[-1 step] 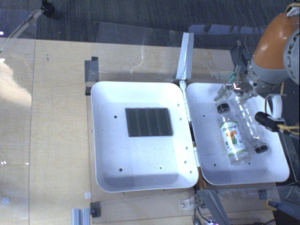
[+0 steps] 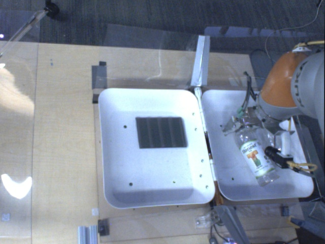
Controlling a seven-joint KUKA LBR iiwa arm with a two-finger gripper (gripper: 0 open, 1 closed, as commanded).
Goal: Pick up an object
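Clear bottle (image 2: 255, 159) lying in the right bin (image 2: 228, 177), gripper (image 2: 239, 124) at its top end, cannot tell if spread or pinching, label (image 2: 252, 153) with green and orange marks, words too small to read, dark ribbed mat (image 2: 161, 132) in the left bin (image 2: 117, 177), wooden counter (image 2: 61, 136) below

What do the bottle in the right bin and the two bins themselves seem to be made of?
The bottle is likely clear plastic with a glossy finish: the bin floor shows through it. Its label looks like printed paper or film. The left bin and right bin are probably moulded white plastic, smooth with a soft sheen and rounded corners, though coated metal is possible.
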